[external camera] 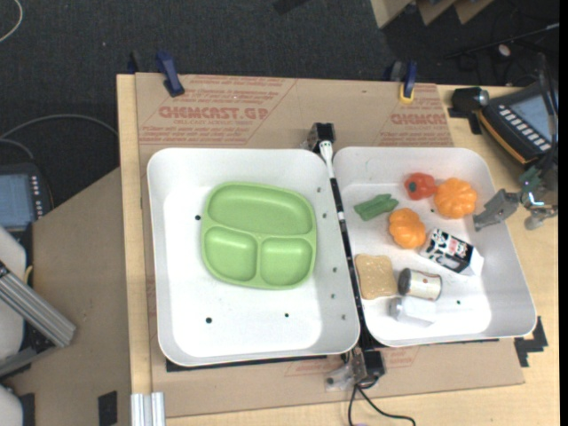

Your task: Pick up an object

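Nearest, a grey can (419, 284) and a tan bread slice (374, 276) were seen in the right bin (510, 282), with a black-and-white carton (449, 250) whose print could not be read. Farther back, "CHEMCAST" was printed on the bench (213, 111). The pincer (513, 204) was held spread, nothing gripped, at the right rim.

Right bin (506, 278) crowded w/ objects; bare floor along its front-right. Left bin (177, 264): tray (259, 235) mid.
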Controlling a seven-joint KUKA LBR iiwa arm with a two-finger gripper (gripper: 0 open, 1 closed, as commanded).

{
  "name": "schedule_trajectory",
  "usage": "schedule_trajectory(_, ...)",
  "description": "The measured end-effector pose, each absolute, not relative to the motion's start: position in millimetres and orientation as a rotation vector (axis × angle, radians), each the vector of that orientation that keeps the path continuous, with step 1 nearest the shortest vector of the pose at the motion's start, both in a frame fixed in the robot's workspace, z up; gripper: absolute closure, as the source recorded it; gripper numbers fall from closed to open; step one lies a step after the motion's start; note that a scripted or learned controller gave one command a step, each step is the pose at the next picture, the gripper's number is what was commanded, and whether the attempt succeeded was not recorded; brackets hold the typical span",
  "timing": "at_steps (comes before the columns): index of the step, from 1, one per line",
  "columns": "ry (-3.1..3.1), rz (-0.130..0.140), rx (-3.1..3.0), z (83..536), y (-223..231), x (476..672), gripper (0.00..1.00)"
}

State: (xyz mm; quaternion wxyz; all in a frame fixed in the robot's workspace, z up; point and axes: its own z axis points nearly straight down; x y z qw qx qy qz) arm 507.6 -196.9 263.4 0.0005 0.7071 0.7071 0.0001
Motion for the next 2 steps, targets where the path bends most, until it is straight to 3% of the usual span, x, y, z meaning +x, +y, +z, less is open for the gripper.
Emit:
schedule_trajectory(1, 2.214, 0.004, 2.216, 101, -172, 538.7, 0.0)
schedule_trajectory(2, 2.226, 0.004, 2.213, 84, -128, 582.1, 0.0)
